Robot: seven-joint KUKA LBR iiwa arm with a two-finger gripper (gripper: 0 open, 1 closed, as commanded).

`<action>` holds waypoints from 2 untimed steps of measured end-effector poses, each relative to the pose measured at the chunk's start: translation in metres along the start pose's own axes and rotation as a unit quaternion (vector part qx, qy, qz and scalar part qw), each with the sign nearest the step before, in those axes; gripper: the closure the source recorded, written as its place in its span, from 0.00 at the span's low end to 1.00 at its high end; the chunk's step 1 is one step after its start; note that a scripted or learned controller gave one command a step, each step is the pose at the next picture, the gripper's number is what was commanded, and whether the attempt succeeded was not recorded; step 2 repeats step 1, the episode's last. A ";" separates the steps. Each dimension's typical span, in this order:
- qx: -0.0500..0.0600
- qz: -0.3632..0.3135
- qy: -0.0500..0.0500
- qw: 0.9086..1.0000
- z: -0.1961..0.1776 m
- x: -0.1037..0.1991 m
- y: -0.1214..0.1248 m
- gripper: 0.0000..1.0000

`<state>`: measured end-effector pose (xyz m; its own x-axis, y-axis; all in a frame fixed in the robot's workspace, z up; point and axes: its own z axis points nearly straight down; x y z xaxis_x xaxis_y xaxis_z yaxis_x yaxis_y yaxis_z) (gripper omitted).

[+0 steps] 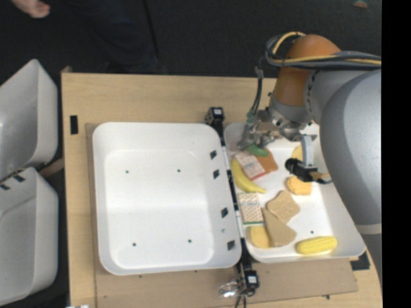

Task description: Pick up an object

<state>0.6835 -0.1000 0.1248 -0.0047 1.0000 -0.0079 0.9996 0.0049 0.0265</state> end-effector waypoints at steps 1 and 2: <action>0.010 -0.002 0.005 1.000 -0.082 0.080 -0.007 1.00; 0.010 -0.002 0.005 1.000 -0.082 0.080 -0.007 1.00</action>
